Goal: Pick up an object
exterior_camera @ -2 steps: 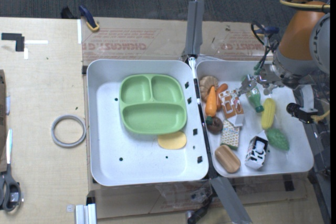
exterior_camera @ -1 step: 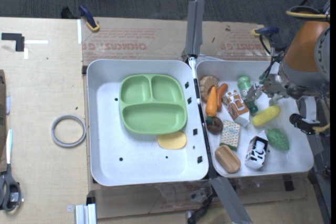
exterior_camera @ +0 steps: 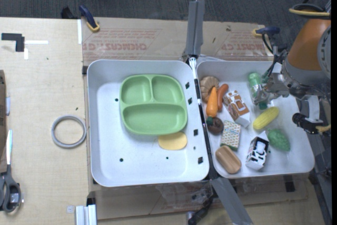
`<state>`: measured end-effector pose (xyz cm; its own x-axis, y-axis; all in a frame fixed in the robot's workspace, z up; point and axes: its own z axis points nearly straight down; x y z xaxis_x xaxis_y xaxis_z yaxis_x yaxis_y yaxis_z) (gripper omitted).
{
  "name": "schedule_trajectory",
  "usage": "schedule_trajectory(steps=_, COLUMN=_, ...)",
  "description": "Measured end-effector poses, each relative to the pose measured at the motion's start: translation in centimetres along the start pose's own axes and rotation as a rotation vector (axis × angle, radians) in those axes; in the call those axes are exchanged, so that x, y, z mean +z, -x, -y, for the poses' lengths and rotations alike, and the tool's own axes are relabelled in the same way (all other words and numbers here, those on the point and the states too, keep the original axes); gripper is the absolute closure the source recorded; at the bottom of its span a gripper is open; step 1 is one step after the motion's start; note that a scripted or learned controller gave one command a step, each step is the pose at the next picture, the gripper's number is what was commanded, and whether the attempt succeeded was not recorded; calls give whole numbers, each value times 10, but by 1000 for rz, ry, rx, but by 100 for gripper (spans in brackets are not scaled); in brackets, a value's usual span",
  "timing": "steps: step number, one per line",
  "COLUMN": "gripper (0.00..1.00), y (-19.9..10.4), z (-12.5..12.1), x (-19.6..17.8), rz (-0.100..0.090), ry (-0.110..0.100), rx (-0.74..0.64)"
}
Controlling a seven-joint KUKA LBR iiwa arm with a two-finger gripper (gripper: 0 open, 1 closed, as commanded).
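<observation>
— Where's the pincer (exterior_camera: 261, 96)?
— Low in the right bin (exterior_camera: 295, 163), by a green bottle (exterior_camera: 255, 81); whether it's spread, I cannot tell.
— Nearby?
— Toy corn cob (exterior_camera: 266, 118) just below, carrot (exterior_camera: 212, 102) further left. Green divided plate (exterior_camera: 154, 104) in the left bin (exterior_camera: 105, 155).

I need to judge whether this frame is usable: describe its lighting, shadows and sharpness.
Camera view: lighting is even and soft, with no harsh glare on the white bins; the green tray casts only a faint shadow; the toys, such as the corn, are reasonably sharp; the arm at the right edge looks blurred, and the dark floor at the top lacks detail.
</observation>
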<state>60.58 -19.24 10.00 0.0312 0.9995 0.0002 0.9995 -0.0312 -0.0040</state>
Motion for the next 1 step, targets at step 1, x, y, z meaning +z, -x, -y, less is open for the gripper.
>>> schedule_trajectory(steps=1, gripper=100, y=-29, z=-20, x=-154, rz=2, ry=3, rx=98)
